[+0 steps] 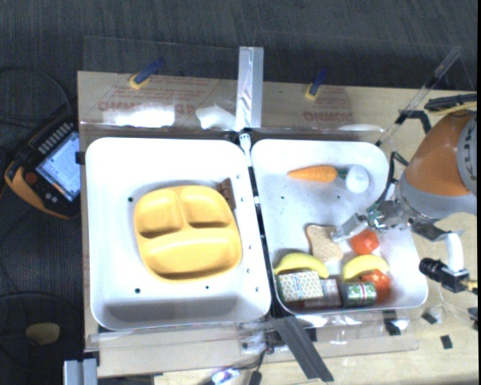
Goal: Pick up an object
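Note:
The right bin holds an orange carrot, a white round piece, a slice of toast, a banana, a red tomato-like piece, a yellow fruit, a small can and a patterned box. My gripper is low over the right half of this bin. It sits just above the red piece and to the right of the toast. Nothing is visibly lifted.
The left bin contains a yellow divided plate. A metal divider stands at the back between the bins. A handheld pendant lies off the bench at the left. The arm's orange band hangs over the right bin's right rim.

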`<state>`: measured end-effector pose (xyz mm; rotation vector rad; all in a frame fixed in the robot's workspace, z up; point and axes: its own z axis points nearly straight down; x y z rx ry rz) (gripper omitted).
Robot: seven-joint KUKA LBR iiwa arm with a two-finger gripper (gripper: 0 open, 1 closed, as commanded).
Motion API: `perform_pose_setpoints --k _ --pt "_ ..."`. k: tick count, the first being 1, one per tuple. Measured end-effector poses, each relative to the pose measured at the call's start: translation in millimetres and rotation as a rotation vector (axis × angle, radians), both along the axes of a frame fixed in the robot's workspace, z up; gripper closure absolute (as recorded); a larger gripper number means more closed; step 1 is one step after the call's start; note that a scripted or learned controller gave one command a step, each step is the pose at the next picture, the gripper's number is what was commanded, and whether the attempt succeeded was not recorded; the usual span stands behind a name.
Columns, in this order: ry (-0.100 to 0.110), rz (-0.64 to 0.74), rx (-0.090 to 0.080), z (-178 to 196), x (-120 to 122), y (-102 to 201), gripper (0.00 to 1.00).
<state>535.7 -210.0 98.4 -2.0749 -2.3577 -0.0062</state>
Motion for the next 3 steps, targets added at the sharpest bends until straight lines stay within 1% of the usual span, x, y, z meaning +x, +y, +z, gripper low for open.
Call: perform_pose_setpoints --k 1,2,3 --pt "0.004 0.003 0.004 7.4 -0.1 1.8 1.0" --pt "0.01 0.005 0.007 13.8 -0.7 3.3 1.0" --pt "0.003 -0.093 -0.002 24.7 -18.7 -11.9 1.0"
